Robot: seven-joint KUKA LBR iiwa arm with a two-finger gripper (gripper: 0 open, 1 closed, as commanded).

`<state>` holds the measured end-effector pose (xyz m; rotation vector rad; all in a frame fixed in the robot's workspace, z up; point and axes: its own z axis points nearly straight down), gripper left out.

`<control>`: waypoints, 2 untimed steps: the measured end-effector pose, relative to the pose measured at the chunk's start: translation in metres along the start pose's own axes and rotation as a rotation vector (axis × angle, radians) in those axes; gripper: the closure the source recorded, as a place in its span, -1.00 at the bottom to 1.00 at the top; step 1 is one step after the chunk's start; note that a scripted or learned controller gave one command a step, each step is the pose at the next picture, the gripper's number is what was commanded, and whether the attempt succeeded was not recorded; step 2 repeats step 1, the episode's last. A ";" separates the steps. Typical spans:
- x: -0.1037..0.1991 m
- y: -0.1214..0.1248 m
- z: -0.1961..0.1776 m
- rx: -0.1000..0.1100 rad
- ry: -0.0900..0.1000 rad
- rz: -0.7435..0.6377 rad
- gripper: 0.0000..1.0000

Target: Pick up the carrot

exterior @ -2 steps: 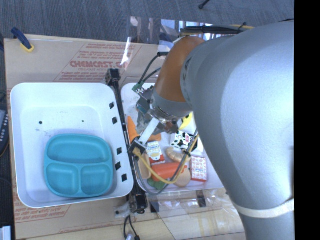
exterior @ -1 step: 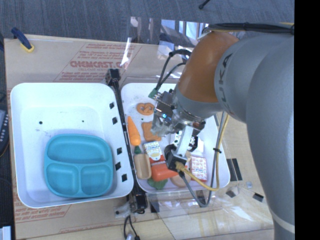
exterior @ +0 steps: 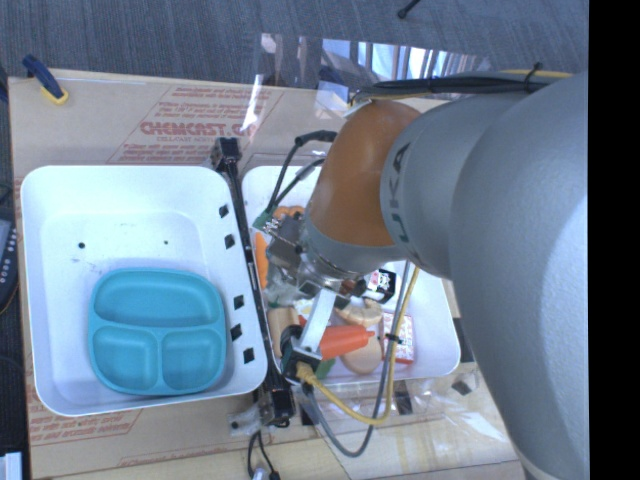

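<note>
Item: carrot, lying near the front of the right bin. Gripper: I am seeing it hanging low just beside the carrot, and I cannot tell its opening. Left bin: holding a teal divided plate.

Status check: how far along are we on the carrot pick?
Done: the arm is low over the right bin, its wrist close beside the carrot. In hand: the grasp itself. The carrot lies in the bin among other items, and the view shows no grip on it. Left: secure the carrot and lift it clear of the bin.
</note>
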<state>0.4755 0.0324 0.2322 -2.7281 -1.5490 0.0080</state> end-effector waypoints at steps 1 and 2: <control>0.005 -0.001 -0.021 -0.005 0.002 0.287 1.00; 0.005 -0.001 -0.021 -0.005 0.002 0.287 1.00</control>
